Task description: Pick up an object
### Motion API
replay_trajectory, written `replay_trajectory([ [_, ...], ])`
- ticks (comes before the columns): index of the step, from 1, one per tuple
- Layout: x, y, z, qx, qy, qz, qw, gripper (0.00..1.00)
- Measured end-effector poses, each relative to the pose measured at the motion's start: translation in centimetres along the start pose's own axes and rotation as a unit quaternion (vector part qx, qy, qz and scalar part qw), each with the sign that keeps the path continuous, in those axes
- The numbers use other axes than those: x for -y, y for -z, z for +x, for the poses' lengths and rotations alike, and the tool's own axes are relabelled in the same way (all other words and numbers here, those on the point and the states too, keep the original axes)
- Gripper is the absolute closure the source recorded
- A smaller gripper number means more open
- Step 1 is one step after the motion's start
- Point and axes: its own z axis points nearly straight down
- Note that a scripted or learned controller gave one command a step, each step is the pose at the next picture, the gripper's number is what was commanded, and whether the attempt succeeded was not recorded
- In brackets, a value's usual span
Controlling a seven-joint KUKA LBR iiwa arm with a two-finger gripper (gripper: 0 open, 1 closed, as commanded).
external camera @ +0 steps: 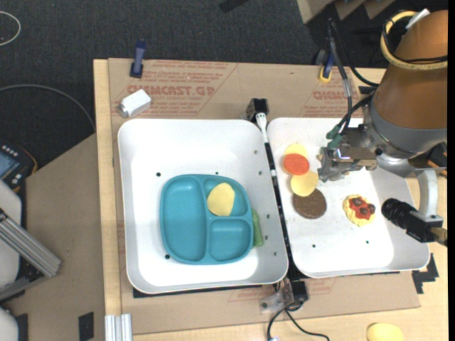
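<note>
The tool (331,163) hangs low over the right bin (398,258), right of centre in the frame; whether it is spread or pressed together, I cannot tell. Just left of it lie an orange disc (296,164), a yellow disc (304,184) and a brown disc (310,204), all round, with no long axis. A small pizza piece (359,209) sits lower right. In the left bin (142,261), a teal divided plate (188,222) carries a yellow piece (221,199), long axis roughly up-down.
</note>
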Motion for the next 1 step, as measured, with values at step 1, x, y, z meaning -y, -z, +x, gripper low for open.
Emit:
replay_trajectory([
  [1,1.32,-2.30,-1.48,0.001,-0.007,0.008,0.9999,1.00],
])
